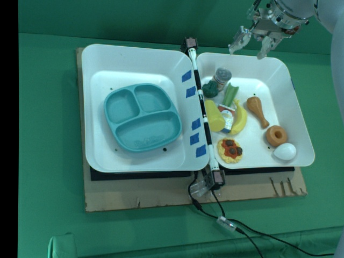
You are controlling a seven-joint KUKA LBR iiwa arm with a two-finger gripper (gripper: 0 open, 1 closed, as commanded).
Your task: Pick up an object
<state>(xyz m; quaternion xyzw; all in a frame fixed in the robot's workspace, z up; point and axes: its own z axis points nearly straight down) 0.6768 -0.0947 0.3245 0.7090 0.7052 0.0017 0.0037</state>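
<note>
Glossy white plastic bins (140, 63); matt teal plastic plate (142, 117); rough cardboard base (161, 200).

Even, fairly bright overhead light with a green-blue cast. The 2 white bins (247, 163) glare softly, nearly washed out. Shadows are faint and short beneath the bin rims. Focus is slightly soft throughout, fine detail smeared.

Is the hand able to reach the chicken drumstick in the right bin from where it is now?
Probably yes. The hand hangs open above the right bin's far edge, and the drumstick lies uncovered with bare floor around it, apart from the banana and the donut.
</note>
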